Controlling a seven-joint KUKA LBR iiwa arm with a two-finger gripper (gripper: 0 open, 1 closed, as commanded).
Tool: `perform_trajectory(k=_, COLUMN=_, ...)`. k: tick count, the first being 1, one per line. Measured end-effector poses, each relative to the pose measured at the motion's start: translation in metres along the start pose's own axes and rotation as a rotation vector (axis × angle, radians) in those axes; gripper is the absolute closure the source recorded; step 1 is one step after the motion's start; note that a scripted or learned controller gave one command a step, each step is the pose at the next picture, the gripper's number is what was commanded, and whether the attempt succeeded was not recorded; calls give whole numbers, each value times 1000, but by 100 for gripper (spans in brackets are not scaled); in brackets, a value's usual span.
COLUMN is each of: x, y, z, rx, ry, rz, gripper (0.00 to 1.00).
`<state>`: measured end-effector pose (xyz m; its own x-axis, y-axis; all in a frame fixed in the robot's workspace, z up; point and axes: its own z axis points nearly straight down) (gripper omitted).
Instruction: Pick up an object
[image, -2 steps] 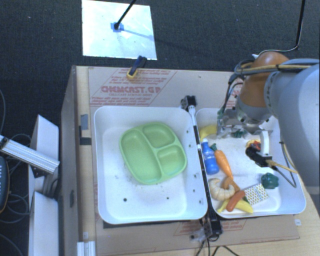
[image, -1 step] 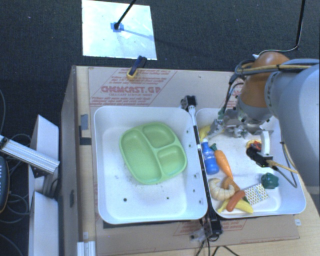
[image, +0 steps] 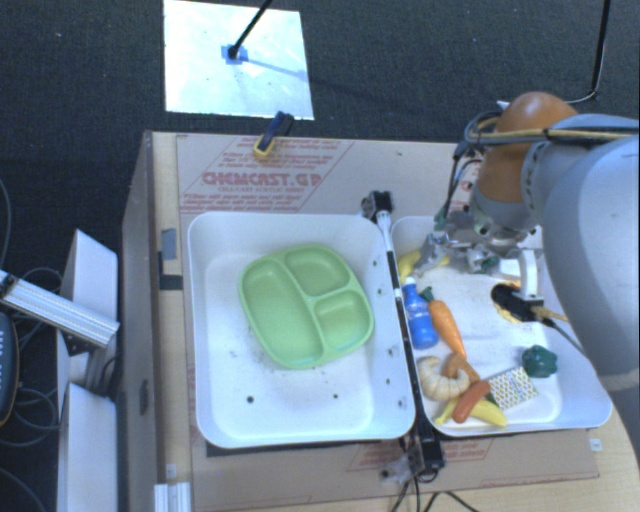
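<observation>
The right bin holds several small things. A blue bottle with a white cap lies by the left wall, with an orange carrot beside it. Nearer the front are a pale knobbly piece, a reddish sausage shape, a yellow piece and a checkered packet. A dark green piece sits on the right. My gripper hangs over the bin's far left corner, just right of a yellow piece. Nothing shows between its tips.
The left bin bears a green divided plate. A black rail runs between the two bins. The grey arm covers the right bin's far right part. A yellow-and-black tool lies on the cardboard behind the bins.
</observation>
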<state>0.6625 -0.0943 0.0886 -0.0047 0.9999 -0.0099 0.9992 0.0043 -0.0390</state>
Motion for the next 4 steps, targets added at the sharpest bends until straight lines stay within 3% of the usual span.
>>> perform_trajectory(k=3, x=0, y=-3, z=1, rx=-11, ry=-3, rz=4, gripper=0)
perform_trajectory(k=4, x=-1, y=0, z=1, rx=-2, ry=0, rz=-1, gripper=0)
